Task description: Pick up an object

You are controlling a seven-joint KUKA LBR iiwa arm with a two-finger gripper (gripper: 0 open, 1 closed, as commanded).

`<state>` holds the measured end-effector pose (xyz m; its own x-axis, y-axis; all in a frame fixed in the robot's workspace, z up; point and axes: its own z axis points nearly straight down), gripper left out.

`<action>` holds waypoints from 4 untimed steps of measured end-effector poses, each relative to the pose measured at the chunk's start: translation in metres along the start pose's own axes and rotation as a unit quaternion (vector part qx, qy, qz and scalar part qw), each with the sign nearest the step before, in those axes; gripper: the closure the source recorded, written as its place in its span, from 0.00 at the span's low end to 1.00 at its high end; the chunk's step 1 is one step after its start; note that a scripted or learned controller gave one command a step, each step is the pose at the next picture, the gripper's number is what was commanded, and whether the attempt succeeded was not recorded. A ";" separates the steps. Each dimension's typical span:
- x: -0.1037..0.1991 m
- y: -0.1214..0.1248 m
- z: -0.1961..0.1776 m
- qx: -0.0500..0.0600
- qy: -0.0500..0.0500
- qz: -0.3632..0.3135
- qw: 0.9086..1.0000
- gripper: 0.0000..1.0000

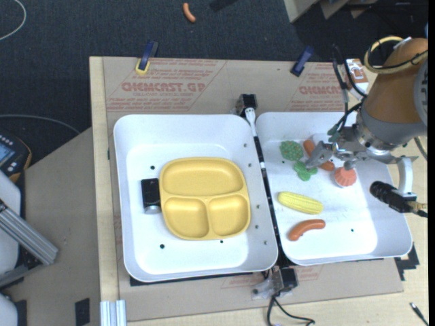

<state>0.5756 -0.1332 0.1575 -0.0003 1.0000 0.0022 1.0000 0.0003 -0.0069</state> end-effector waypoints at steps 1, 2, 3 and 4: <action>0.001 -0.008 0.061 0.000 0.000 0.000 1.000 0.00; 0.002 -0.009 0.074 -0.001 0.000 0.000 1.000 0.00; 0.001 -0.008 0.062 -0.003 -0.001 0.001 1.000 1.00; -0.002 -0.004 0.019 -0.006 -0.002 0.000 1.000 1.00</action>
<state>0.5712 -0.1349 0.1383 0.0000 1.0000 -0.0020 1.0000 0.0001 0.0049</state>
